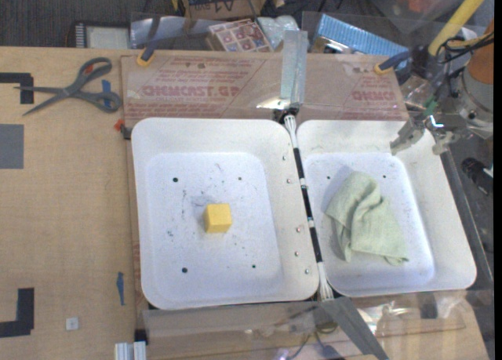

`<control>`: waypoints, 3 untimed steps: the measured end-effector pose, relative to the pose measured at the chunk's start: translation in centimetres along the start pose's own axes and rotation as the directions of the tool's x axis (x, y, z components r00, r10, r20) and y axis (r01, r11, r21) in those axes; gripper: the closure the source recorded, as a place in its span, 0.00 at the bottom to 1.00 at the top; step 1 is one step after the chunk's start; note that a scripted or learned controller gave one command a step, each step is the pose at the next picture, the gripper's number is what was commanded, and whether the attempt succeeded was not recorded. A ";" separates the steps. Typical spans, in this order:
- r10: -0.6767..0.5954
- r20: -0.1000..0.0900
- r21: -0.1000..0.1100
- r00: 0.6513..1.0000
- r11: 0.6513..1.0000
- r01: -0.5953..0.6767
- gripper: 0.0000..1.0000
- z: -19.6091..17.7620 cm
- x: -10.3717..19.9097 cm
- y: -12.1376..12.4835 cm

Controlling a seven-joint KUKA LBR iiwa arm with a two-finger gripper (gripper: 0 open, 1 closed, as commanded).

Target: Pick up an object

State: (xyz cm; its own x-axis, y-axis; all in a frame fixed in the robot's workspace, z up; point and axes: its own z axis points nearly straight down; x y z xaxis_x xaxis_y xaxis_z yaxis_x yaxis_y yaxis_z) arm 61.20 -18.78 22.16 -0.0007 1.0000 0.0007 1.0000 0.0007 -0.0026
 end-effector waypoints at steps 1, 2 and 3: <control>-0.211 0.001 -0.002 0.977 0.977 0.211 0.00 11.6 2.5 -3.7; -0.211 0.001 -0.002 0.977 0.977 0.211 0.00 11.6 2.5 -3.7; -0.268 0.009 -0.012 0.963 0.963 0.268 0.00 13.1 3.8 -4.2</control>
State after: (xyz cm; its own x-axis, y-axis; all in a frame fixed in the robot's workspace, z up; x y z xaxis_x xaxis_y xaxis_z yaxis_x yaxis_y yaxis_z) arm 57.01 -14.95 9.05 -0.2683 0.9633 -0.0075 0.9633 0.2684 0.0099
